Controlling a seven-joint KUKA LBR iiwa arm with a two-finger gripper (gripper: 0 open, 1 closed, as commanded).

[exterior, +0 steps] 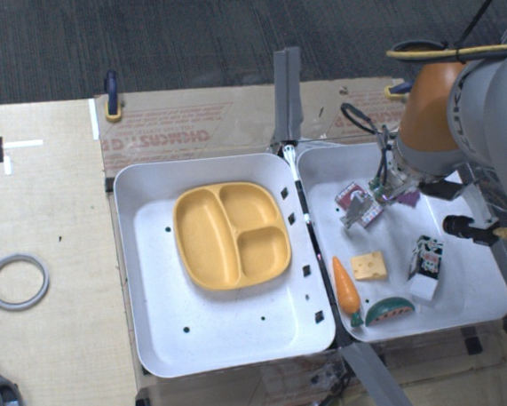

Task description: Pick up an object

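In my right bin lie an orange plastic carrot [346, 285], upright against the left wall; beside it a yellow holed cheese wedge [368, 267], flat.

Right bin [477, 305]: crowded near edge, with carrot [345, 285], cheese wedge [368, 267], watermelon slice [388, 310] and small carton [426, 266] close together; narrow gaps between. Arm [459, 111] overhangs the far right corner. Left bin [159, 332]: yellow divided plate [232, 234] fills the centre; open floor along near and left sides.
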